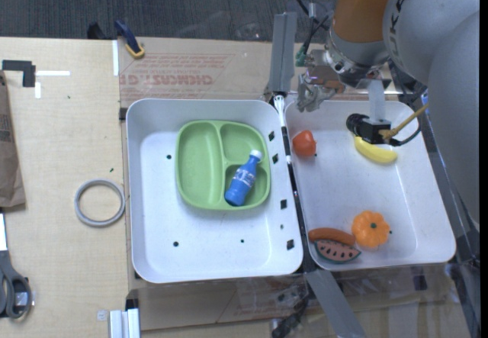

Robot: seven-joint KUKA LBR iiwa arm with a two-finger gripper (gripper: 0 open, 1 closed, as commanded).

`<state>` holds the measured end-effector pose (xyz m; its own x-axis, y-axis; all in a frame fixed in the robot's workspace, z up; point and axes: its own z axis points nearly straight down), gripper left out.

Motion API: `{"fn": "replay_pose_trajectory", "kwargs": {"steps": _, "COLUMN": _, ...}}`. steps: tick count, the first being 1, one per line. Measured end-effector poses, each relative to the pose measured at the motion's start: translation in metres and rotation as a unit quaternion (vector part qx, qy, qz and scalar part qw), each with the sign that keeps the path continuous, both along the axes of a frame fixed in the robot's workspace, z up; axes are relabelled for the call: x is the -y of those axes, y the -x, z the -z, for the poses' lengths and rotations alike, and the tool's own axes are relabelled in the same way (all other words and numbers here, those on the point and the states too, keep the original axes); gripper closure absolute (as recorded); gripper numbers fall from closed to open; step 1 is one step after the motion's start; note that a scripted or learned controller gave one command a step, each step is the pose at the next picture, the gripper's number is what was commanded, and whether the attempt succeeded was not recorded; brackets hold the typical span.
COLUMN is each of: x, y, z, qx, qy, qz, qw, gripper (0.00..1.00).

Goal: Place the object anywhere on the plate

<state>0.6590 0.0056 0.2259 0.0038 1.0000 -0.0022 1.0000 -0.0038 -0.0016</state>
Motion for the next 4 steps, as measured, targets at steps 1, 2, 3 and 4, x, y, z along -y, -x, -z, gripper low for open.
{"fn": "replay_pose_trajectory", "kwargs": {"steps": 1, "x": 0.009, "y": 0.000, "z": 0.006, "qx": 0.000, "qy": 0.0001, "qz": 0.000, "qw": 1.0000, "gripper": 1.00}}
{"fn": "replay_pose_trajectory", "kwargs": {"steps": 2, "x": 0.031, "y": 0.000, "z": -0.001, "qx": 0.001, "qy": 0.0000, "qz": 0.000, "qw": 1.0000, "gripper": 1.00}}
{"fn": "replay_pose_trajectory", "kwargs": {"steps": 3, "x": 0.043, "y": 0.000, "z": -0.003, "qx": 0.000, "qy": 0.0002, "qz": 0.000, "qw": 1.0000, "gripper": 1.00}}
{"fn": "replay_pose_trajectory", "kwargs": {"steps": 4, "x": 0.054, "y": 0.000, "z": -0.007, "qx": 0.000, "qy": 0.0001, "qz": 0.000, "qw": 1.0000, "gripper": 1.00}}
